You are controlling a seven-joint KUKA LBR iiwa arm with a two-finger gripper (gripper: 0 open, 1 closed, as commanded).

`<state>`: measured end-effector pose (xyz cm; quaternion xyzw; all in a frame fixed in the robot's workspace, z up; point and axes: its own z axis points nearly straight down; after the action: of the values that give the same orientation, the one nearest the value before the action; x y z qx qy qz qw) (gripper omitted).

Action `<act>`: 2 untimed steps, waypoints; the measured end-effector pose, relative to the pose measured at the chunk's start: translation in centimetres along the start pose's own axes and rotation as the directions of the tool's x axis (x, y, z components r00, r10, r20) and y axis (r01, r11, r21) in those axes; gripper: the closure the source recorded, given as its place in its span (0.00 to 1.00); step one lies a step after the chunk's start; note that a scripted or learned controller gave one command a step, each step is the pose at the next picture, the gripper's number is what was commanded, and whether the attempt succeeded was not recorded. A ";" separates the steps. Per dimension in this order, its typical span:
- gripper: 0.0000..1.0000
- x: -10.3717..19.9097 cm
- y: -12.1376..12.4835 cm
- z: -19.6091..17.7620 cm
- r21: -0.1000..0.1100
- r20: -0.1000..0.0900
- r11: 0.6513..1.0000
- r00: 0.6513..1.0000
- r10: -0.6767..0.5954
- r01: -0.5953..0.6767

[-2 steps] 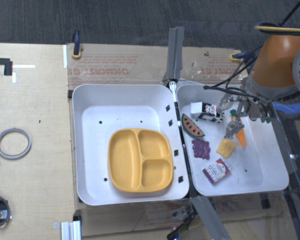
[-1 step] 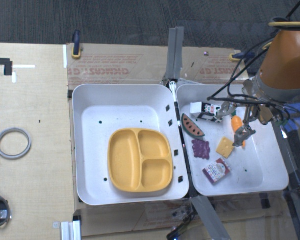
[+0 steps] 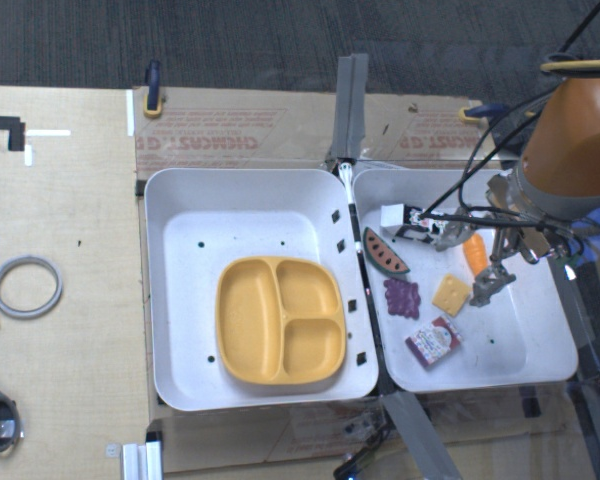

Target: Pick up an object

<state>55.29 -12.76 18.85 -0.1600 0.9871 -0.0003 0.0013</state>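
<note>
The small yellow cheese-like wedge (image 3: 451,294) lies on the floor of the right-hand shallow white bin (image 3: 540,363), just beside the two-finger gripper (image 3: 487,286) on the side away from the arm, near touching the gripper's tip. It is judged the likeliest thing to be picked, being nearest the tool. The wedge is roughly square, set cornerwise, with no marked long axis. Whether the gripper is open or shut cannot be told at this size, and nothing is seen held in it.

Just behind the gripper, toward the bin's far wall, an orange carrot-shaped piece (image 3: 475,254) lies with its long axis running toward the gripper. Beyond the wedge lie a purple bunch of toy grapes (image 3: 402,297) and a red watermelon slice with a green rind (image 3: 385,253); nearer the bin's front, a small red-and-white packet (image 3: 433,342). A small white block (image 3: 391,215) rests by the far wall.

The left-hand shallow white bin (image 3: 180,268), well apart from the tool, bears a yellow three-compartment plastic plate (image 3: 280,320). The grey arm with its orange band (image 3: 570,138) overhangs the right bin's far corner.
</note>
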 end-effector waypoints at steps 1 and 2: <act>0.00 -4.1 -0.4 8.1 0.001 0.002 0.967 0.967 0.255 -0.255; 0.00 0.7 -0.6 9.7 0.001 -0.002 0.792 0.792 0.610 -0.610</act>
<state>54.86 -13.56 9.18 0.1665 0.9860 -0.0001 0.0002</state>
